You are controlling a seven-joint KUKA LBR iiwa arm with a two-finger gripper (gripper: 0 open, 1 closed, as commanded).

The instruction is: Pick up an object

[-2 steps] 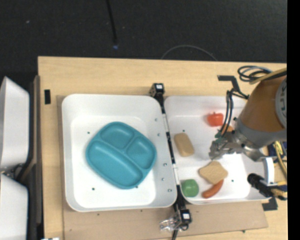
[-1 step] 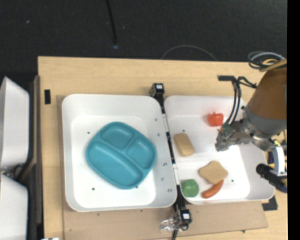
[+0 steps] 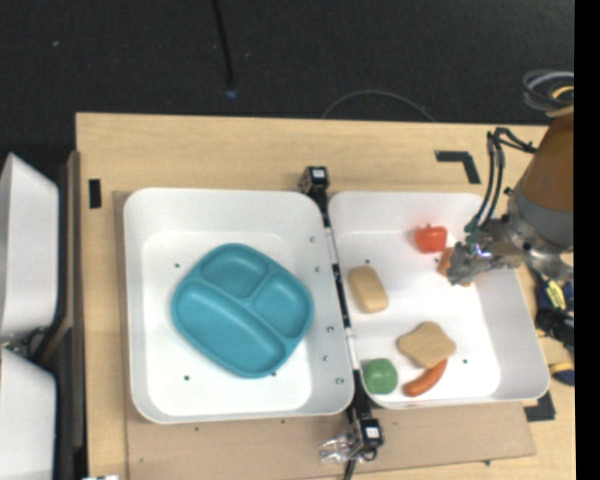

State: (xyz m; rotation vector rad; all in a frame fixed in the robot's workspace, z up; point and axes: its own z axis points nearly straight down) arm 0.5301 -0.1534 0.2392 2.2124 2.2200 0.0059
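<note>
end effector [image 3: 467, 264] hovers in the right bin [image 3: 500, 368]; red pepper [image 3: 431, 238] sits just left and slightly farther. can't tell how its grip is set.

On my desk [image 3: 100, 148] two bins sit side by side. Taking the right bin [image 3: 500, 368] as landmark: the left bin [image 3: 140, 368] adjoins its left wall and holds a divided plate [image 3: 242, 309]. Inside it lie a pepper [image 3: 431, 238] at the back, a bun [image 3: 367, 289] left, and toast [image 3: 426, 343], a ball [image 3: 380, 375] and a chilli [image 3: 425, 378] in front. My pincer [image 3: 464, 265] hangs just right of the pepper.
</note>
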